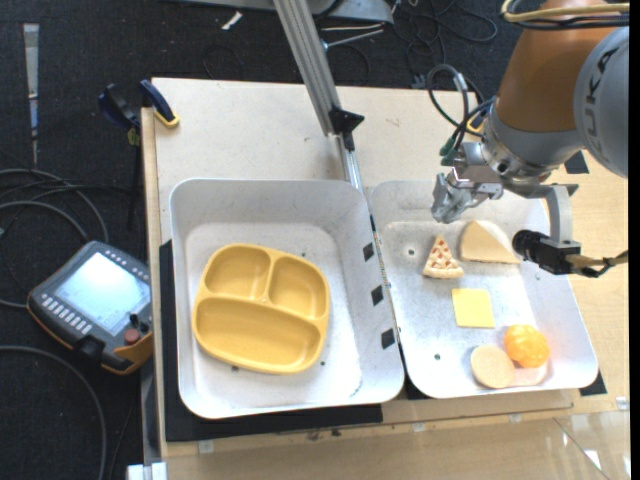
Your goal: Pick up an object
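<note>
Claw poised over the right bin, nothing picked yet.
Camera view: the gripper (449, 204) hangs just above and behind the pizza slice toy (441, 259); whether its jaws are apart I cannot tell. Approach step, I judge; next it must drop straight onto the slice in the right bin (571, 343).

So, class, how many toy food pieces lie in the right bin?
5: pizza slice, cheese wedge, yellow square, orange ball, tan disc. The arm may hide more.
</note>
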You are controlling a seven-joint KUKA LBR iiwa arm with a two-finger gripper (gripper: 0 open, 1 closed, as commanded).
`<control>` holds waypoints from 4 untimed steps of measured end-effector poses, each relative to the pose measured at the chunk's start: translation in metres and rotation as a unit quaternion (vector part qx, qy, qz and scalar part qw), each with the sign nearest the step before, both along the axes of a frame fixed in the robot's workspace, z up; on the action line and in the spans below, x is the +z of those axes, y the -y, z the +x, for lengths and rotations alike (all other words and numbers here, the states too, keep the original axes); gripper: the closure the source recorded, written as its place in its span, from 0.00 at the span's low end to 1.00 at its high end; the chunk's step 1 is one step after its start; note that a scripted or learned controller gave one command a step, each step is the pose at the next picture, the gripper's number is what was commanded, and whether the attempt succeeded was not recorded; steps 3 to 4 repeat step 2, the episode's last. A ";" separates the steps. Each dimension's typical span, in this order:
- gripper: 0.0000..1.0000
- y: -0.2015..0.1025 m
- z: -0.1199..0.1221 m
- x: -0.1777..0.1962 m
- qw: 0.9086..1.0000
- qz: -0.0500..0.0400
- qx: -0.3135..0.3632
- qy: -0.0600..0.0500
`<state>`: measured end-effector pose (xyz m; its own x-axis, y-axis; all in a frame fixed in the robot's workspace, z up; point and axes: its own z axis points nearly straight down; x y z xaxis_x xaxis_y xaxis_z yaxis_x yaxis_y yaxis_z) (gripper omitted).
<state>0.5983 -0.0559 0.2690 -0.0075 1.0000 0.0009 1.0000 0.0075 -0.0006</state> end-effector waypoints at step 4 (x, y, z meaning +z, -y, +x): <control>1.00 -0.123 -0.010 -0.021 1.000 0.000 0.001 -0.001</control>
